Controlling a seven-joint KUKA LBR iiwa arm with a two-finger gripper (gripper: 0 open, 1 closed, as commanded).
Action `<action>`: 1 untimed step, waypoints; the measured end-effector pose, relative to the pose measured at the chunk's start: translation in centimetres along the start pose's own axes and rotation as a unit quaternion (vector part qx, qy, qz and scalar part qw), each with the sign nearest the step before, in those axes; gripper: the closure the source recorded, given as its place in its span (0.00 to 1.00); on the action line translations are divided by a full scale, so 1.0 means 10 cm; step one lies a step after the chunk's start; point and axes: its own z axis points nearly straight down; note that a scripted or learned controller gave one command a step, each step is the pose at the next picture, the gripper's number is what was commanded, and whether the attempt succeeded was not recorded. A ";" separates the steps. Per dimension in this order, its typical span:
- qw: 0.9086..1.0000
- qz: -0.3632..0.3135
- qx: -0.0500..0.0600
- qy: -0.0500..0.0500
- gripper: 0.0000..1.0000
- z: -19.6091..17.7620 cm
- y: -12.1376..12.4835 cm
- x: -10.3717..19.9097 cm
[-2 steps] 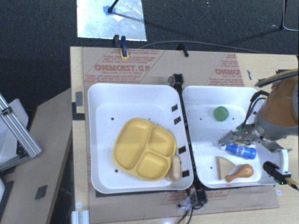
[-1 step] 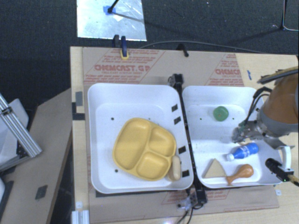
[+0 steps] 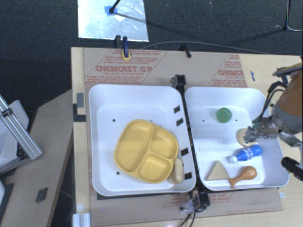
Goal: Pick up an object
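- Two shallow white bins sit side by side; we see the left bin (image 3: 106, 126) carrying a yellow plastic divided tray (image 3: 146, 150), with a small beige rounded piece (image 3: 177, 170) touching the tray's lower right corner.
- Moving to the right bin (image 3: 208, 108), we find a green round ball (image 3: 224, 115) near its top, a tan triangular wedge (image 3: 217, 171) and a brown drumstick-shaped toy (image 3: 245, 175) along its bottom, and a blue and white plastic bottle (image 3: 247, 153) above them.
- Furthest right, we see the gripper (image 3: 249, 134) low over a pale round disc (image 3: 243, 136); whether it grips anything, we cannot tell.
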 end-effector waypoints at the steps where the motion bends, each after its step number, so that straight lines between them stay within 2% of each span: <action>1: 1.000 0.000 -0.001 0.000 1.00 -0.58 0.04 -0.10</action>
